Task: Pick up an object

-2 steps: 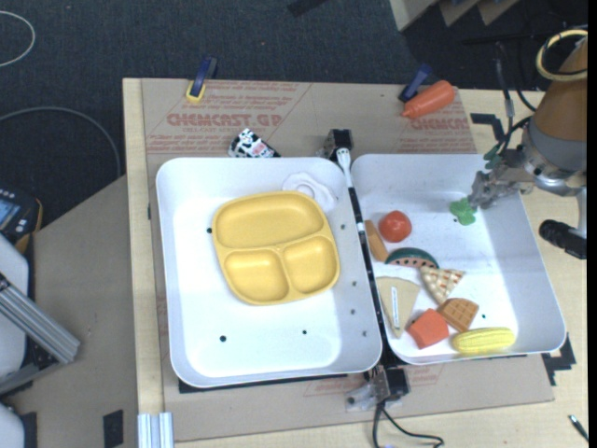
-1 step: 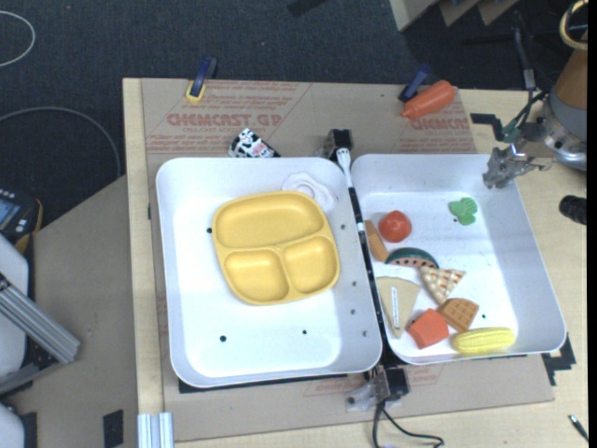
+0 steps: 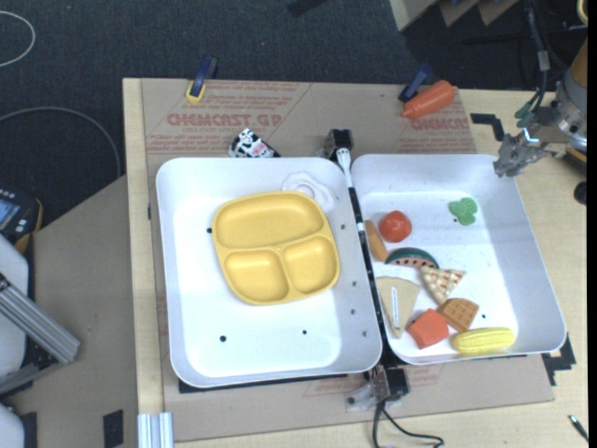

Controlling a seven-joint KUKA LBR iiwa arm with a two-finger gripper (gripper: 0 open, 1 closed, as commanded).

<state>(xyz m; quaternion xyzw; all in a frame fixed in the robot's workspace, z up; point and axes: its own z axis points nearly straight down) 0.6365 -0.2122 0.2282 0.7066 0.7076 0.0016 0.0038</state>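
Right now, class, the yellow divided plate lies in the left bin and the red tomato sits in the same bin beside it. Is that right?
Not quite. The camera view shows the yellow divided plate in the left bin, as stated, but the red tomato sits in the right bin, among the other toy foods.

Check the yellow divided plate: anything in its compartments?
Empty. The yellow plate lies flat in the left bin, all three compartments bare. The toy food is in the right bin.
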